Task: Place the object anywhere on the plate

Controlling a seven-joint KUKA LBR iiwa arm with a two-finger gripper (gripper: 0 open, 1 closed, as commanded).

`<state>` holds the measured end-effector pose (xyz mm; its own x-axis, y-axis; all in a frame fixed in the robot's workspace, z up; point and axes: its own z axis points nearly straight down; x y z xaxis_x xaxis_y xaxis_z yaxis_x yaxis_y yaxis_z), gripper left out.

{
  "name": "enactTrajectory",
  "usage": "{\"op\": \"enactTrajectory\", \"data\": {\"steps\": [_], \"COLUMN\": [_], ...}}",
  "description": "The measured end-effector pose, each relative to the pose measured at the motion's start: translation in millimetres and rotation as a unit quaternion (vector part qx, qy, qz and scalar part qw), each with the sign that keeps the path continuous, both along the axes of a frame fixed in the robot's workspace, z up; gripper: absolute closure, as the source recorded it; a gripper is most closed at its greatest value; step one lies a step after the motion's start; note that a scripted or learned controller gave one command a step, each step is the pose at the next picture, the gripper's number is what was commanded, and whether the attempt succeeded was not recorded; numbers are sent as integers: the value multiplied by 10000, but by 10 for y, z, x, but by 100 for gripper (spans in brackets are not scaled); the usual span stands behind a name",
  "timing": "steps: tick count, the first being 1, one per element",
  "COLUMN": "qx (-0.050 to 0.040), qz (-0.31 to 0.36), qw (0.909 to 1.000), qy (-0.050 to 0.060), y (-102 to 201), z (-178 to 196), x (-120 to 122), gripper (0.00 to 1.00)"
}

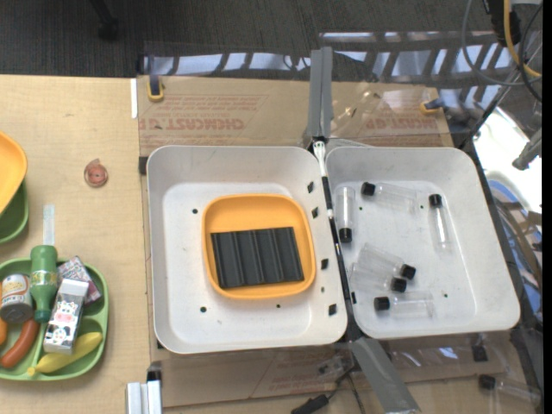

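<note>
Candidate objects are the clear tubes with black caps scattered loose in the right bin (483, 231); the most isolated tube (441, 222) lies flat near that bin's right side, long axis running roughly top-to-bottom of the view with its cap at the far end. Loose scatter probably leaves each tube to be picked singly. The orange plate (257, 212) sits centred in the left bin (172, 257), a dark ribbed insert (257, 257) on it; gripper state cannot be told.
</note>
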<state>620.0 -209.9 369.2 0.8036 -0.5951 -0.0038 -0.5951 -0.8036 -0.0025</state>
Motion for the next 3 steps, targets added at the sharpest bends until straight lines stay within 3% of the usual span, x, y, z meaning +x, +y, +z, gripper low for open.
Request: {"op": "enactTrajectory", "data": {"steps": [1,2,3], "qx": [5,8,10], "qz": [1652,2180,2188], "qw": [9863,9759,9758], "qy": [-22,-29,-22], "y": [-100,-101,-94], "z": [327,588,327], "x": [77,322,111], "gripper": [0,0,0]}}
